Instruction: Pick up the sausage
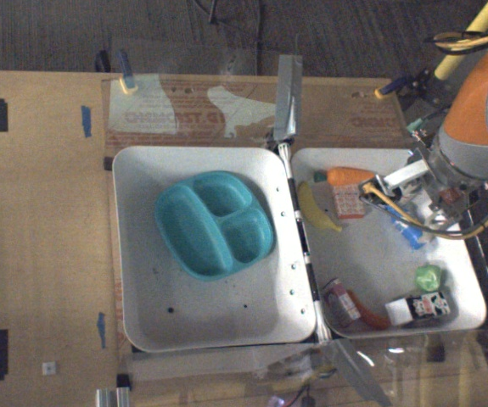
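Slim reddish-brown sausage [367, 309]: lying near the front edge of the right shallow white bin [473, 312], beside a small black-and-white carton [423, 307]. Hand [426, 206]: over the bin's upper right, well apart from it; grip state cannot be told.

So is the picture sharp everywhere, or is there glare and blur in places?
Camera view: soft overall; the white bins look evenly lit; glare streaks the clear sheet behind them; the small sausage and carton are fuzzy; the arm is slightly blurred.
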`<state>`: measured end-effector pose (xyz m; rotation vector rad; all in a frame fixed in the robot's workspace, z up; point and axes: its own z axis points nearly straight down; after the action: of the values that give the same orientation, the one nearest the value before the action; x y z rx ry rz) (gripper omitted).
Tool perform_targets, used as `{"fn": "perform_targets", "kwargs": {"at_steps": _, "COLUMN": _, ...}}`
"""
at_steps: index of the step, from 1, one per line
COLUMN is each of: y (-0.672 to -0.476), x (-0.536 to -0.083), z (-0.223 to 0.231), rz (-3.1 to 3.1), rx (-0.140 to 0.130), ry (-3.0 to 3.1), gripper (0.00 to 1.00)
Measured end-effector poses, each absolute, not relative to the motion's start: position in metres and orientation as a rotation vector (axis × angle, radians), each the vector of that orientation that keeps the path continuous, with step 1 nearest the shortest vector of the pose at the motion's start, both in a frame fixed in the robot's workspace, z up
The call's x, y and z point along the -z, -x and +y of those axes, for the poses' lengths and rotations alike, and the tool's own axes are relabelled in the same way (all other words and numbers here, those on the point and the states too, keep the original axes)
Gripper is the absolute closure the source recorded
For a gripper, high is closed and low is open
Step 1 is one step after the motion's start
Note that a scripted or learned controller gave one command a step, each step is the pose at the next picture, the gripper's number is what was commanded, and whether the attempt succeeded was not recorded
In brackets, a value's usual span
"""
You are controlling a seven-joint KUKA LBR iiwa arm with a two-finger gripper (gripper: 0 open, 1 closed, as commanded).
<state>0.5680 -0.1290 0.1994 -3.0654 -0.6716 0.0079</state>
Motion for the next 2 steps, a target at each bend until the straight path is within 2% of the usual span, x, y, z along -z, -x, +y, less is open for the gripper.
{"fn": "perform_targets", "kwargs": {"at_steps": 1, "y": -0.478, "x": -0.142, "z": -0.103, "rz": -0.718, "rx": -0.006, "ry": 3.055, "gripper": 0.00}}
{"fn": "perform_targets", "kwargs": {"at_steps": 2, "y": -0.529, "x": -0.087, "z": -0.186, "rz": -0.548, "rx": 0.007, "ry": 3.094, "gripper": 0.00}}
